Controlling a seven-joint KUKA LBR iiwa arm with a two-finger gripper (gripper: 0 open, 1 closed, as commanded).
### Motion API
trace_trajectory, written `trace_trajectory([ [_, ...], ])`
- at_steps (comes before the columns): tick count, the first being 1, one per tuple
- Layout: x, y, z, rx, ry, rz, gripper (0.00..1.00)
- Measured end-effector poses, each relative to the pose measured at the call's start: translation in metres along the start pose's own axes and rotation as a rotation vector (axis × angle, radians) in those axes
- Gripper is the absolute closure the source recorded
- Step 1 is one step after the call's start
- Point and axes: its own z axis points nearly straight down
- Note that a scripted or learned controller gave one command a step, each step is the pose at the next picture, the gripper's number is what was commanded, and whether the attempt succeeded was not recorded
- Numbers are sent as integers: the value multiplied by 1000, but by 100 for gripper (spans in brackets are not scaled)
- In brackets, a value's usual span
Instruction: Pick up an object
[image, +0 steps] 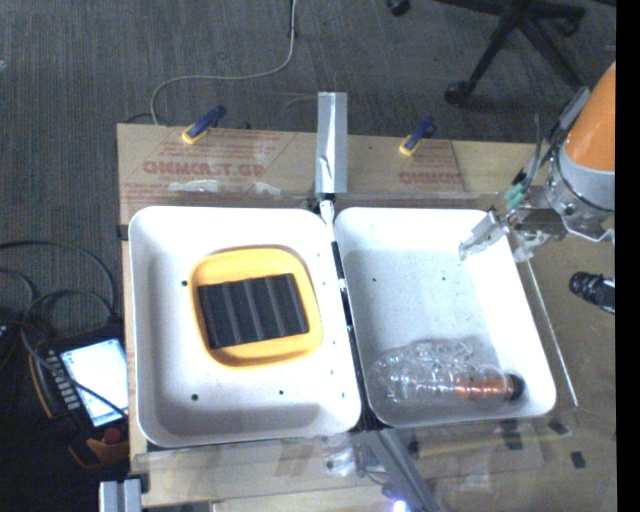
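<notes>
**A:** Where the arm (590, 140) comes in at the upper right of the frame, what do you make of the hand (492, 232)?

**B:** You see it hanging over the upper right corner of the right bin (440, 290), just inside the rim. One pale finger (478, 238) slants down and left. Whether the fingers stand apart or together, you cannot tell from this angle. Nothing shows between them.

**A:** And the things you could pick?

**B:** In the right bin a crumpled clear plastic bottle (440, 376) lies on its side along the lower edge, its dark cap pointing right, with a reddish-brown patch near that end. It is well apart from the hand.

**A:** The left bin?

**B:** The left bin (160, 400) holds a yellow tray-like object (258, 304) with a black ribbed inset, lying flat near the middle.

**A:** Around the bins?

**B:** The surface (200, 165) is brown board, with two blue and yellow clamps (203, 124) at its upper edge. A lit handheld screen (88, 378) sits on the floor at the lower left of the frame.
</notes>
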Motion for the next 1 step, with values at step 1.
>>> trace_trajectory([
  [1, 21, -84, 153, 2, 3, 43, 0],
])
